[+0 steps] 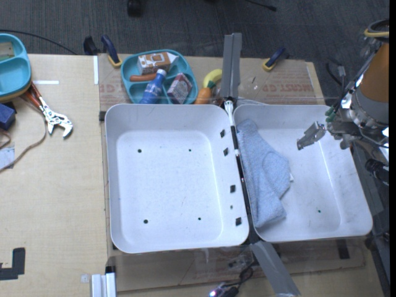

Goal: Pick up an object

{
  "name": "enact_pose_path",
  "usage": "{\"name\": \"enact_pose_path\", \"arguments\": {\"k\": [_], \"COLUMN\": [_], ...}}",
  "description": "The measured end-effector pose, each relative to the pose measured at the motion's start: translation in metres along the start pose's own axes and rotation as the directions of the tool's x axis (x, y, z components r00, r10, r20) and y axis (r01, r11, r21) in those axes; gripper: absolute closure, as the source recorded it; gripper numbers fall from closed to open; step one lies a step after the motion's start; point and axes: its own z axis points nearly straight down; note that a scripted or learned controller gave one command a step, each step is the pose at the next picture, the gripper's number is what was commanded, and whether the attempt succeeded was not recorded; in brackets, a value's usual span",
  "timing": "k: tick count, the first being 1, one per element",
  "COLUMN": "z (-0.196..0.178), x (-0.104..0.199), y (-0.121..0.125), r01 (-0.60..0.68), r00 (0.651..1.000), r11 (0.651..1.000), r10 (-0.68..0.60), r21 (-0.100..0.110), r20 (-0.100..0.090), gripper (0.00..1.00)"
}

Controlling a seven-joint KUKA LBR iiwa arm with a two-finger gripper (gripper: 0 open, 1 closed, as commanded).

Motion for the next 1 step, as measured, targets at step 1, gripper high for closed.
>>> {"name": "enact_pose_path", "arguments": {"k": [1], "z": [0.0251], "x": [-0.0271], "y": [-0.0418], "r01": [-0.131], "r00": [0.991], "r11": [0.991], "r10": [0.131], "r21": [0.0], "r20": [-0.001], "gripper": [0.0]}}
